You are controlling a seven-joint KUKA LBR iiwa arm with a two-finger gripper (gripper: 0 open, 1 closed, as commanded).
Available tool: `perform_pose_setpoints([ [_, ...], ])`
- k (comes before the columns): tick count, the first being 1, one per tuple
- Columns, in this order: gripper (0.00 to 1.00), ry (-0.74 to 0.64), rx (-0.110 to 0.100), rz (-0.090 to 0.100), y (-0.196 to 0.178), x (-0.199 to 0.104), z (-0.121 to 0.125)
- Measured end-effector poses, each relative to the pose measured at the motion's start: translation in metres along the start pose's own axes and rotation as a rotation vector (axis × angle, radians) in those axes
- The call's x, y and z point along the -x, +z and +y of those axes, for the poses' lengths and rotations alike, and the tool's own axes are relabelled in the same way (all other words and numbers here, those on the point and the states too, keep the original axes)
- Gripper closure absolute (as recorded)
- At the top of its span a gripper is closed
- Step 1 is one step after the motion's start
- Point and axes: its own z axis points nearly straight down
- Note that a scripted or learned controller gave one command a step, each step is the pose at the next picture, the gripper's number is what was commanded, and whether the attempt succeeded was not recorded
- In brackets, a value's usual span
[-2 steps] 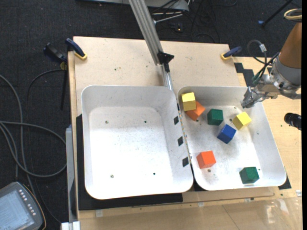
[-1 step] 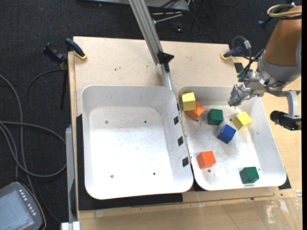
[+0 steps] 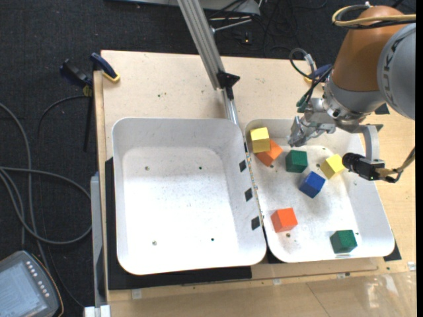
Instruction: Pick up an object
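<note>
At the far left, black cables [image 3: 26,177] trailed over the dark floor, and the corner of a grey pendant [image 3: 26,286] sat at the bottom edge. A blue and yellow clamp [image 3: 99,70] gripped the back left corner of the wooden bench [image 3: 172,84]. The left bin [image 3: 129,134] lay white and speckled, with no blocks showing inside it. A slanted aluminium rail [image 3: 201,35] ran down from the top toward the seam where the two bins met. In the right bin [image 3: 370,203], at its back left corner, a yellow cube [image 3: 260,139] sat on top of, or leaned against, an orange block [image 3: 269,154]. Lower down, nearer the front, an orange cube [image 3: 284,219] lay by itself. A dark green cube [image 3: 297,161] rested just right of the stacked pair, with a blue cube [image 3: 312,183] just beside it toward the front and a second yellow cube [image 3: 332,166] near both. Another green cube [image 3: 344,241] sat alone near the front right corner. The gripper [image 3: 299,136] hung low over the back of the right bin, just above the dark green cube, beneath the orange band [image 3: 363,41]; its jaws pointed down, how far apart I could not tell, and no block showed between them.
</note>
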Motion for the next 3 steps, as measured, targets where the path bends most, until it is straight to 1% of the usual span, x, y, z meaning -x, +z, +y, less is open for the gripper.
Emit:
perform_pose_setpoints([
  [1,1.0,-0.001,0.003,-0.001,-0.009,-0.057,0.015],
  [2,1.0,0.0,0.0,0.0,0.001,-0.115,0.02],
  [3,1.0,0.0,0.001,0.0,0.008,-0.17,0.029],
])
